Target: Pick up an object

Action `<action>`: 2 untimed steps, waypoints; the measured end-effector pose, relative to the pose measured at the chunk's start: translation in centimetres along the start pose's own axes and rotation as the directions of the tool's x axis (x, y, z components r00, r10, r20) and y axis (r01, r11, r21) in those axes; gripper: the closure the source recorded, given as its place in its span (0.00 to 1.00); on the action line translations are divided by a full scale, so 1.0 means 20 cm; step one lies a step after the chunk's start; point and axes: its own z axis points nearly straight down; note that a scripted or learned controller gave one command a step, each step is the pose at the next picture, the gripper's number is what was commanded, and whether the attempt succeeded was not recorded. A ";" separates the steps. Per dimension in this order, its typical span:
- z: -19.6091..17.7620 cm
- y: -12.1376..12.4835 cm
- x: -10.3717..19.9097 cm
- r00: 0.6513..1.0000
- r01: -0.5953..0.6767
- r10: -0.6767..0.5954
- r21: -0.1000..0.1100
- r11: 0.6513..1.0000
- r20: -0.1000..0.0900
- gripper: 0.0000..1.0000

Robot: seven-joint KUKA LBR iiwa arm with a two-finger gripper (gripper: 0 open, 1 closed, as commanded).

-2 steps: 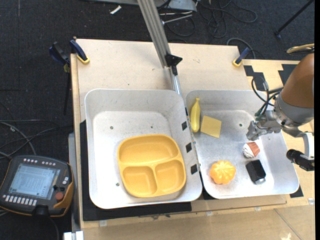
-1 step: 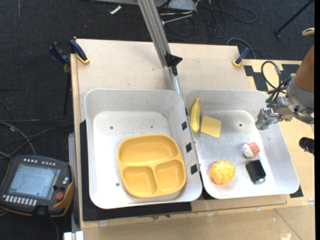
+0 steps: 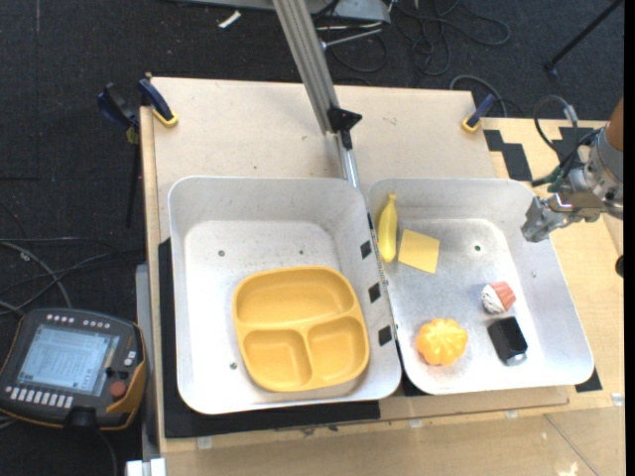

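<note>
The right bin (image 3: 556, 305) holds several objects. A yellow banana (image 3: 387, 228) lies along its left wall, with a pale yellow block (image 3: 419, 251) touching it. An orange fruit (image 3: 442, 341) sits near the front, a black block (image 3: 508, 340) to its right, and a small red and white object (image 3: 497, 297) just above that. My gripper (image 3: 541, 223) hangs over the right bin's far right rim, apart from every object and holding nothing that I can see.
The left bin (image 3: 198, 216) contains a yellow divided plate (image 3: 298, 327). A slanted metal pole (image 3: 313, 58) ends at the bins' shared wall. Clamps (image 3: 159, 102) sit at the bench's back corners, and a teach pendant (image 3: 69, 365) lies at front left.
</note>
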 end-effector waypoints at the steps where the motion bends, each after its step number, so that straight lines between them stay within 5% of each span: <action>1: -0.21 0.01 0.00 1.000 0.000 0.000 0.002 1.000 0.000 1.00; 2: -0.21 0.09 0.23 1.000 0.004 -0.004 0.005 1.000 -0.003 1.00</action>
